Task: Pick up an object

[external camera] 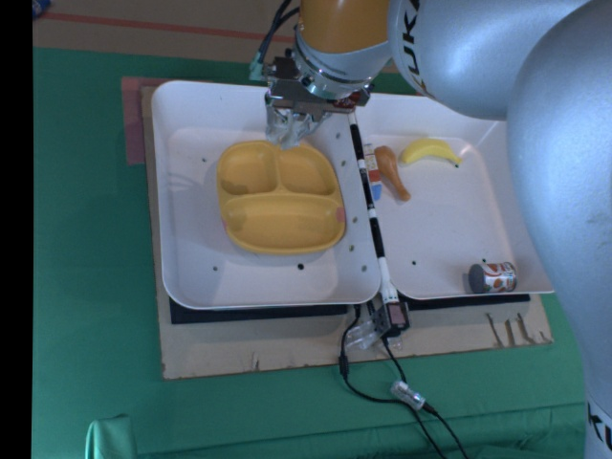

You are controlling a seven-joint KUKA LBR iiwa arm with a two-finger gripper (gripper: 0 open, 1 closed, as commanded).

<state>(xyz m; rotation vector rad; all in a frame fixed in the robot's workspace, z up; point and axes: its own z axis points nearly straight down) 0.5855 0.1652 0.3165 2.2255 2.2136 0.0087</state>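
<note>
A yellow divided plate (277, 197) lies in the left bin (191, 256). My gripper (290, 130) hangs at the plate's far rim, just above or touching it; I cannot tell which. In the right bin (449, 237) lie a yellow banana (430, 151) at the back, an orange drumstick-shaped toy (392, 172) near the divider, and a small can (492, 277) on its side at the front right. Nothing shows in the gripper's grasp.
The grey arm with its orange band (344, 3) covers the upper right of the view and part of the right bin's far edge. A black-and-white strip (371, 208) runs between the bins. Cables (382, 371) trail over the green cloth in front.
</note>
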